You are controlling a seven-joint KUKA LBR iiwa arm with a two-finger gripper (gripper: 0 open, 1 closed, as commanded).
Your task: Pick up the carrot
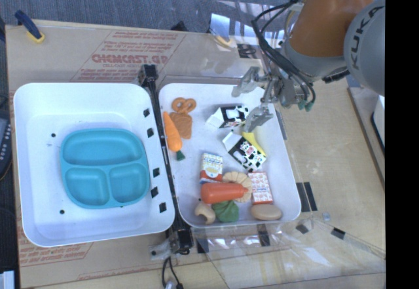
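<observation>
The carrot (172,132) is a small orange piece with a green stub at its near end. It lies along the left wall of the right bin (292,179), beside a brown biscuit (183,125). My gripper (254,99) hangs over the bin's far right corner, well to the right of the carrot. It is open, with nothing between its fingers, and a cow-patterned carton (232,115) lies just to its left.
The right bin also holds a pretzel (184,105), a second cow-patterned carton (248,152), a juice box (211,166), a red box (260,187), an orange-red sausage (222,192), a mushroom (204,213) and a potato (266,212). A blue divided plate (103,167) sits in the left bin (26,150).
</observation>
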